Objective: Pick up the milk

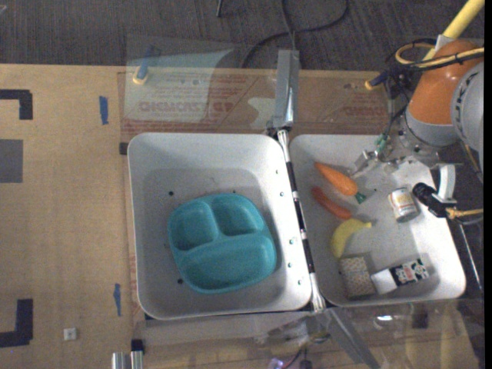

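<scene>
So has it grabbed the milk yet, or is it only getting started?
Only getting started, it seems. Nothing looks done: the small black-and-white milk carton lies on its side near the front of the right-hand white bin, beside a speckled tan block. In hand: the two-finger gripper sits near the bin's back edge, above the orange carrot, far from the carton. Left: reaching it, gripping and lifting.
</scene>
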`<state>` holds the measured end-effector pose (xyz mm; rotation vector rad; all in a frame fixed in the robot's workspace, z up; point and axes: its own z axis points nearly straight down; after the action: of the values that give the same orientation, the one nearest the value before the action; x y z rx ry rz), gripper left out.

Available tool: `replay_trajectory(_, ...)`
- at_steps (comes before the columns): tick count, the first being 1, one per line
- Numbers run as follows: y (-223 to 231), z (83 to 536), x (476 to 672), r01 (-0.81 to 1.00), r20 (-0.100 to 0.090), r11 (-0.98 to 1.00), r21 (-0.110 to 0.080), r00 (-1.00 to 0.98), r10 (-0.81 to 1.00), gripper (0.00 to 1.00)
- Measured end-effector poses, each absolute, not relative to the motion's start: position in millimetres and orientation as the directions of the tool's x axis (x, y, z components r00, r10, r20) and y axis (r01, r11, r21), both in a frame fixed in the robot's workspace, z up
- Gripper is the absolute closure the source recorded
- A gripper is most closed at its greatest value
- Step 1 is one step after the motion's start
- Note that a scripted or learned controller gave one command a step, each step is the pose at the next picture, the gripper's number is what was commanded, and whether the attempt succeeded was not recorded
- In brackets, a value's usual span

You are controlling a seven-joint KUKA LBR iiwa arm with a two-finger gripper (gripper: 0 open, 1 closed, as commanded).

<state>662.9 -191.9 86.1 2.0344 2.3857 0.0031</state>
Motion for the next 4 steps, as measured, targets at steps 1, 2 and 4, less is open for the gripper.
replay_trajectory(1, -193.9, 95.5, 664.3, 0.987, -0.009, 0.159, 0.009, -0.159, 0.987, 1.0)
replay_trajectory(2, -193.7, 95.4, 664.2, 0.987, -0.008, 0.159, 0.009, -0.159, 0.987, 0.0)
replay_trajectory(4, -211.2, 127.0, 661.5, 0.99, -0.001, 0.142, 0.001, -0.142, 0.99, 0.0)
